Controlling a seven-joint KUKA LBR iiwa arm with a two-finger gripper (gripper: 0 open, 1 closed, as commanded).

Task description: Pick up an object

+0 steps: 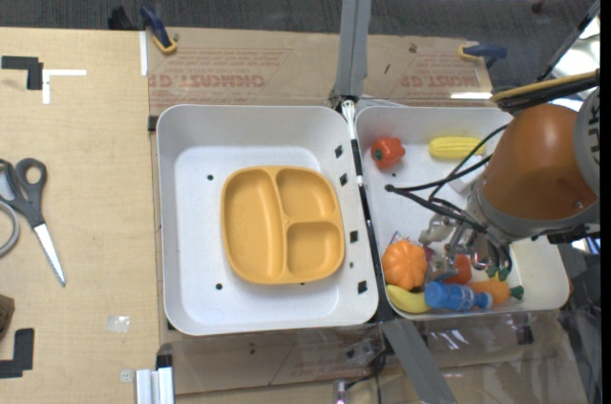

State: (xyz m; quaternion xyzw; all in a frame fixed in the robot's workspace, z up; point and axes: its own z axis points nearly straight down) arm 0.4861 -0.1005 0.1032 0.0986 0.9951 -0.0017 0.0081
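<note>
Two white bins sit side by side; you will find the left bin (pixel 181 202) holding a yellow divided plate (pixel 284 223), mid-frame, likely the drop target. All candidate objects lie in the right bin (pixel 544 283): a red pepper (pixel 387 152) and a corn cob (pixel 455 146) near its upper edge, well apart from the arm, and a cluster at the lower edge — an orange pumpkin-like toy (pixel 404 265), a banana (pixel 407 299), a blue bottle (pixel 451 297). The gripper (pixel 465 254) hangs low over that cluster, just right of the pumpkin, wrist pointed down, probably for a top-down grab. Cables and the wrist hide its tips; I cannot tell its state.
</note>
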